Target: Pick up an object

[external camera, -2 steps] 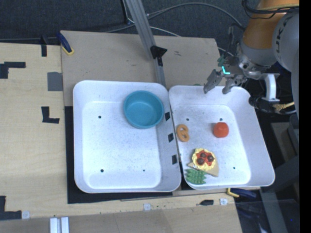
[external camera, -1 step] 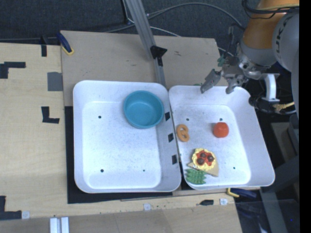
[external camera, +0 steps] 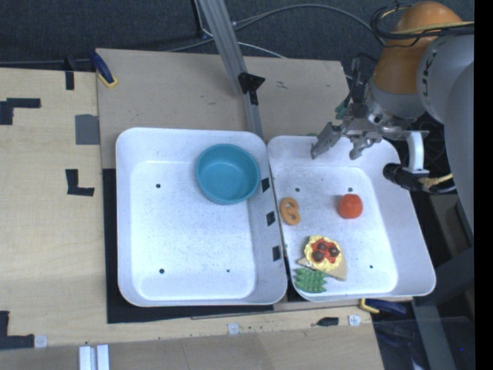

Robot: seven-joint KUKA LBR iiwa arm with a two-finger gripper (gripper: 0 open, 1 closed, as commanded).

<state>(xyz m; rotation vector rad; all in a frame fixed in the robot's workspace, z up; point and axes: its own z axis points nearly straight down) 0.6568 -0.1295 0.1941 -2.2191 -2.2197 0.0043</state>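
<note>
gripper [external camera: 339,146] spread, nothing held | tomato [external camera: 350,206] below it, apart

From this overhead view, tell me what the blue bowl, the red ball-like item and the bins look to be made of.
Blue bowl: likely plastic, uniform matte colour, smooth moulded rim.
Red item: probably plastic or rubber toy food, with a small highlight; too small to be sure.
Left bin and right bin: white moulded plastic by the look, rounded corners, faintly speckled surface.
</note>
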